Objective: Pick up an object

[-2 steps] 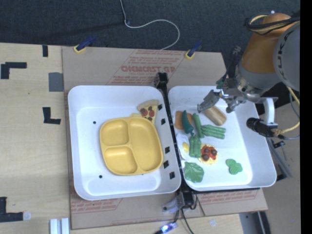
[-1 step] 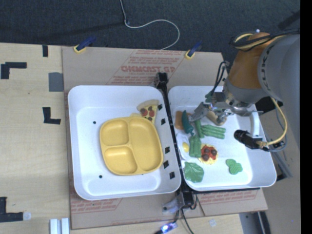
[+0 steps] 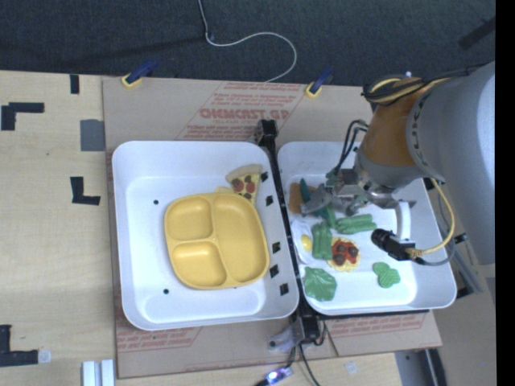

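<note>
White plastic bins sit side by side on the tabletop (image 3: 48, 215), and in the right bin (image 3: 434, 296) we see the gripper (image 3: 342, 195) low over a tight cluster of toy food, a green pea pod (image 3: 354, 223) just beneath it and a pizza slice (image 3: 346, 252) beside that; we cannot tell how its fingers stand. We judge the crowding the main risk: closing here could nudge pieces aside or pinch two together. Red mirrored lettering on the cardboard sheet (image 3: 241, 111) under the bins is too blurred to read.
</note>
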`<act>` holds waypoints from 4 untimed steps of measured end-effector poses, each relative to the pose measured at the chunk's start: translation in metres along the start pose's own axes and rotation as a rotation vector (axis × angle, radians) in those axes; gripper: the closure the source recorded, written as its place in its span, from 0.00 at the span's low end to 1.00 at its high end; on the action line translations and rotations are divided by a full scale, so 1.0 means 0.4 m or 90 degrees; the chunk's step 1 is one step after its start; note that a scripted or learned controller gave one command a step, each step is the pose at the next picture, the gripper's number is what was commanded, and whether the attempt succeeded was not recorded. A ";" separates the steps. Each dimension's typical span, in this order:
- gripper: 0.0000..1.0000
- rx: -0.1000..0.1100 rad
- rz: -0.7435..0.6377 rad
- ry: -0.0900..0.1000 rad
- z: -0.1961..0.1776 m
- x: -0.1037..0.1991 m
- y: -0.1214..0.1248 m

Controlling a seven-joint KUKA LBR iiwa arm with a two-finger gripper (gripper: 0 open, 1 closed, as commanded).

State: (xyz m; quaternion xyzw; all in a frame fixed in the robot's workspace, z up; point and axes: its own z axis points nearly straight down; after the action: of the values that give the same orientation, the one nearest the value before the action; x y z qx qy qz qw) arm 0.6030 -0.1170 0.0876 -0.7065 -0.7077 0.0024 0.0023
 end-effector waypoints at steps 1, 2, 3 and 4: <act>1.00 -0.002 -0.001 0.000 -0.033 0.001 0.002; 1.00 -0.006 0.000 0.000 -0.174 0.006 0.027; 1.00 -0.007 0.000 0.000 -0.326 0.002 0.046; 1.00 -0.004 0.000 0.000 -0.342 0.004 0.046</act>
State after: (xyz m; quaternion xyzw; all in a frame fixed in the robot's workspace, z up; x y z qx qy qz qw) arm 0.6223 -0.1156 0.2244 -0.7067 -0.7075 0.0000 0.0004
